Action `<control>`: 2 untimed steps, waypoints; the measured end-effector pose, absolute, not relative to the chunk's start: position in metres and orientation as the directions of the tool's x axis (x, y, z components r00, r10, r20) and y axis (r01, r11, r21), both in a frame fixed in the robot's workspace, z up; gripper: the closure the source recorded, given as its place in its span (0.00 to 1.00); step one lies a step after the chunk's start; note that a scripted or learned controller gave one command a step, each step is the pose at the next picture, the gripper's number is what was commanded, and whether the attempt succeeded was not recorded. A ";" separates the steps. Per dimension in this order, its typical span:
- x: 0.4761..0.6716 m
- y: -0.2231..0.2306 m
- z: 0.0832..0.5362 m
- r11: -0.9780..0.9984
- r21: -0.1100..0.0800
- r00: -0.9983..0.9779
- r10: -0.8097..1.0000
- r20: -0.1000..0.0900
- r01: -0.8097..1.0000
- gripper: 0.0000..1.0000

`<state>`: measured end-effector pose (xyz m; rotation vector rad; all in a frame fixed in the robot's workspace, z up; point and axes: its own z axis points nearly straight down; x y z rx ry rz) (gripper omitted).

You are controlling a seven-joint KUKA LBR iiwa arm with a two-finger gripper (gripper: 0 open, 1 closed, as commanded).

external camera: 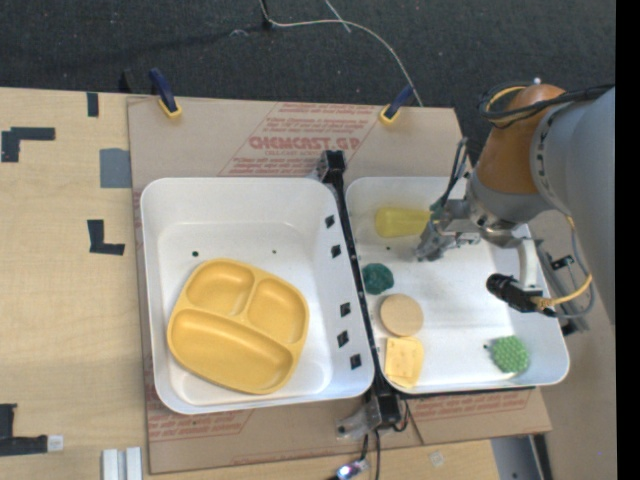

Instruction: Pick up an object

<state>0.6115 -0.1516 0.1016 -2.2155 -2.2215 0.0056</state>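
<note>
My gripper [432, 245] hangs over the right bin [455, 368], its tip just right of a yellow object [399, 221] lying near the bin's far left. A dark green round piece [377, 278] sits below that, by the divider. A tan disc [402, 315] lies nearer the front, with a pale yellow block [404, 360] in front of it. A light green bumpy object [509, 353] rests in the front right corner. The arm's grey body and orange band [510, 158] cover the bin's far right part.
The left bin [160, 218] holds a yellow divided tray [238, 324]. A black divider strip [348, 268] runs between the bins. Blue and yellow clamps [163, 92] [397, 102] pin the cardboard at the back. A black cable part [512, 290] hangs off the arm over the right bin.
</note>
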 end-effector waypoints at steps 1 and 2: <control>0.616 -0.151 0.143 0.002 0.002 -0.002 1.000 0.000 1.000 1.00; 0.619 -0.153 0.186 0.002 0.002 -0.002 1.000 -0.001 1.000 1.00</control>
